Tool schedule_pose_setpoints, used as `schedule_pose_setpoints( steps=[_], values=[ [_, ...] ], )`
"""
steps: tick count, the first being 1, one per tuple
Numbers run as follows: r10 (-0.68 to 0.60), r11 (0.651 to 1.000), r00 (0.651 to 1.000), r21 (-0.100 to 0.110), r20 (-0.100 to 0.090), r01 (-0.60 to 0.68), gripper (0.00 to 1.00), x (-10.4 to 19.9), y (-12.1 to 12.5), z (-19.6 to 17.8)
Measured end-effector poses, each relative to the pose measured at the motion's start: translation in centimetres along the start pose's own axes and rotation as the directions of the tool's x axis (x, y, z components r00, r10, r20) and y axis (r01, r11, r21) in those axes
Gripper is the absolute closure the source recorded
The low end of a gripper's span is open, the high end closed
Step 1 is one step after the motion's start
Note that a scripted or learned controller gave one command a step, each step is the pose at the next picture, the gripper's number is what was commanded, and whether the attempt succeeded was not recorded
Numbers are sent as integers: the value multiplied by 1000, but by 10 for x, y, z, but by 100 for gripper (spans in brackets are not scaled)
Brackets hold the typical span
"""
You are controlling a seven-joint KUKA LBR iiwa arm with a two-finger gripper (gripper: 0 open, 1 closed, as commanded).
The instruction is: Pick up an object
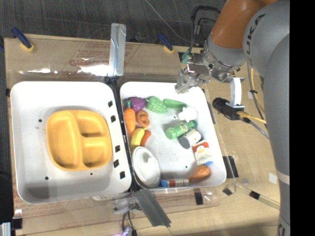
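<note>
Two shallow white bins sit side by side on the tabletop (246,146). The left bin (24,132) carries a yellow divided tray (78,138). The right bin (170,156) holds the pickable clutter: a purple grape bunch (137,103), a green grape bunch (156,104), a green pod-like piece (174,103), an orange carrot (129,120), a green bottle (179,130), a white bowl (146,165), a small carton (202,154) and a brownish sausage-like piece (199,172) near the front wall.

The jaws (184,84) hang at the far right corner of the right bin, over its rim, below the grey arm (266,28) with its orange band. Nothing is seen between them. They look slightly parted, though the view is too blurred to be sure, so I cannot tell their opening.

The nearest toys, the green pod-like piece and the green grape bunch, lie just in front of the jaws, toward the bin's middle, and apart from them. Every toy rests on the bin floor.
</note>
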State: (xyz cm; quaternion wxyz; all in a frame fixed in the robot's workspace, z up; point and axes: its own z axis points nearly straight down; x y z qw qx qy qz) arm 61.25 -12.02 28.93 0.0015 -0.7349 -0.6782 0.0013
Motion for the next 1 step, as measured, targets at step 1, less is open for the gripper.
schedule_pose_setpoints(
  steps=[1],
  values=[
    [-7,1000,1000,2,1,7,100,1,0,-10]
  ],
)
